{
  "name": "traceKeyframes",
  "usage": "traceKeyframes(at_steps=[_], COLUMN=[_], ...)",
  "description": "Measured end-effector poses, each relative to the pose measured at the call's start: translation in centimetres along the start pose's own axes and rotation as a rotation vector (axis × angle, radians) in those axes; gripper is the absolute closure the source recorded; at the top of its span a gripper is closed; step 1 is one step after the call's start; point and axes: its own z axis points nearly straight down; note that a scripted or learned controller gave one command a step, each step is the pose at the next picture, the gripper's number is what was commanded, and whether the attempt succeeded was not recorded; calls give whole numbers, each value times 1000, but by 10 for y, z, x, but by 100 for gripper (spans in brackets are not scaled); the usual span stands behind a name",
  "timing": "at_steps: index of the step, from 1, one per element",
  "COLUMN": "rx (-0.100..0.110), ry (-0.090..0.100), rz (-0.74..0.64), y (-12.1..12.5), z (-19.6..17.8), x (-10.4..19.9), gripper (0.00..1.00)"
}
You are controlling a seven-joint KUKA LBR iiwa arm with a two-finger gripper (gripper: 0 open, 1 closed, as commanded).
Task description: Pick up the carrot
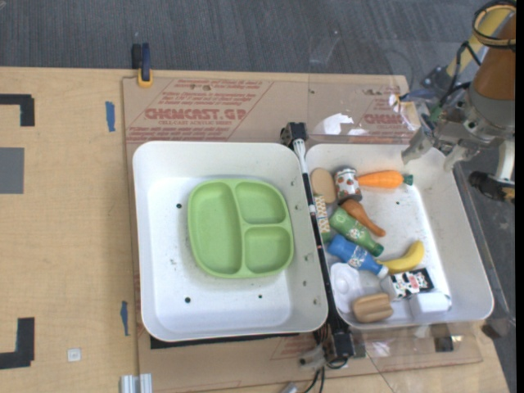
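Plainly the claw (431, 143), its spread unclear, hovers just right of the carrot (380, 179) in the right bin (458, 244), apparently lining up.

- The grey arm (494, 72) enters at the upper right corner of the camera view, with an orange band showing just above its wrist.
- The wrist is angled down and toward the left.
- The gripper (431, 142) sits at the arm's lower left end, a pale metallic cluster with cables around it.
- It hangs free, with nothing between its fingers.
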Motion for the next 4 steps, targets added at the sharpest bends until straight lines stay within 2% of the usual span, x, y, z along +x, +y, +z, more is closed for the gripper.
traceKeyframes(at_steps=[1,2,3,4], rx=[3,57,2,5], ry=[2,-12,0,2], rz=[-95,-78,120,44], y=[-27,-11,6,-49], z=[71,80,3,70], x=[10,23,0,8], gripper=[0,0,0,0])
